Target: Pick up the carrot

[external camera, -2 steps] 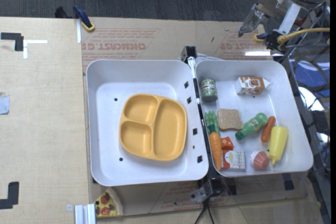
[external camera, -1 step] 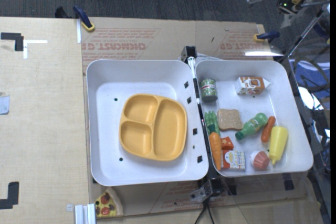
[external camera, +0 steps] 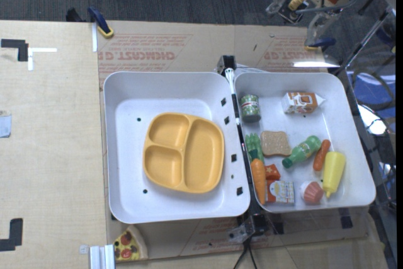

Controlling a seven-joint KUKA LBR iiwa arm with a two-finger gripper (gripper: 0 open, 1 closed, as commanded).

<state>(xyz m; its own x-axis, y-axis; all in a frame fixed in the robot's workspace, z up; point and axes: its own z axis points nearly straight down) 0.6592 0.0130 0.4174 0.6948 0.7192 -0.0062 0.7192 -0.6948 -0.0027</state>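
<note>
Carrot (external camera: 258, 179) lies lengthwise against right bin's (external camera: 350, 111) left wall, green top touching a cucumber-like piece (external camera: 253, 146), probably | red carton (external camera: 272, 172) just beside, so side access tight | gripper state: cannot tell | yellow plate (external camera: 184, 152) in left bin (external camera: 119, 154)

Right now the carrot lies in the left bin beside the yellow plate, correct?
No. The camera view shows the carrot in the right bin, against its left wall. The yellow plate sits alone in the left bin.
</note>
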